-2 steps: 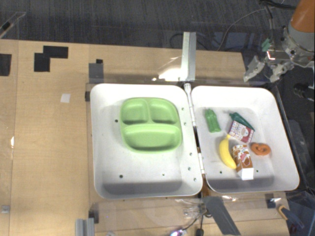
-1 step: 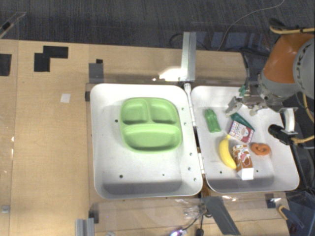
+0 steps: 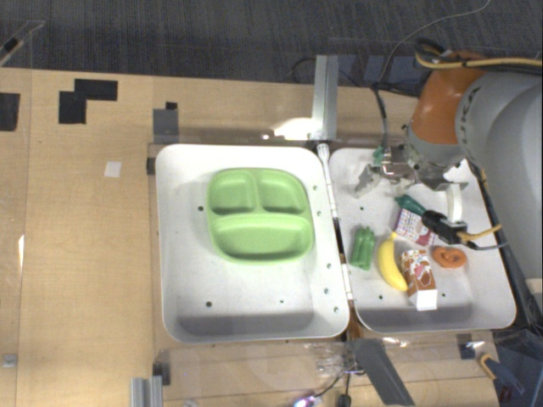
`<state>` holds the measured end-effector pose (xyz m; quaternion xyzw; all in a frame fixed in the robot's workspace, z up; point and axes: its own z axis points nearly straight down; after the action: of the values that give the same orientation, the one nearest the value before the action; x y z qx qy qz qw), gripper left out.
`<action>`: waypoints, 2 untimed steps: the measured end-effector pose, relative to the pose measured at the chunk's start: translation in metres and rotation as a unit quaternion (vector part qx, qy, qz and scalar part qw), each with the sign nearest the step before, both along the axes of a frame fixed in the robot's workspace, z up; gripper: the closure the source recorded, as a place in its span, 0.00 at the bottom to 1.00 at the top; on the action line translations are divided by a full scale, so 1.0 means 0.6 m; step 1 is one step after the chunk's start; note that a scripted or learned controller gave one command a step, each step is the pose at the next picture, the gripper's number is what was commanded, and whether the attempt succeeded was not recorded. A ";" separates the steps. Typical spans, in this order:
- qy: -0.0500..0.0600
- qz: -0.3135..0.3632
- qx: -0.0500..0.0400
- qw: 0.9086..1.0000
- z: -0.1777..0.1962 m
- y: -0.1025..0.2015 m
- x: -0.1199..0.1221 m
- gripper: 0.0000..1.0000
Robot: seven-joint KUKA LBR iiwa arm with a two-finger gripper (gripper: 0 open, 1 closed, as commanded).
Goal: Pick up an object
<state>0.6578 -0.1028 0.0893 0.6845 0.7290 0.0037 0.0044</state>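
The right bin (image 3: pixel 488 308) holds several small things. A green ridged piece (image 3: pixel 362 248) lies near its left wall, with a yellow banana (image 3: pixel 390 264) beside it. To the right of those lie a pink and white carton (image 3: pixel 409 223), a brown carton (image 3: pixel 420 278) and an orange ring (image 3: pixel 448 258). A small dark green item (image 3: pixel 411 203) lies above the pink carton. My gripper (image 3: pixel 370 169) hovers over the bin's bare back left part, open, with nothing between its fingers. It is behind and apart from all the things.
The left bin (image 3: pixel 182 295) holds a green divided plate (image 3: pixel 259 213). A metal post (image 3: pixel 326 100) stands at the back between the bins. The arm's orange band (image 3: pixel 437 108) and grey body cover the right bin's far right corner.
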 end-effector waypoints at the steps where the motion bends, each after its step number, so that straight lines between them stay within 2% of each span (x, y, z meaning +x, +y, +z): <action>1: 0.000 0.024 -0.002 1.000 0.002 -0.115 -0.071 0.00; 2: -0.002 0.030 -0.002 1.000 0.003 -0.095 -0.121 0.00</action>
<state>0.5850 -0.1597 0.0913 0.6621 0.7494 0.0041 0.0068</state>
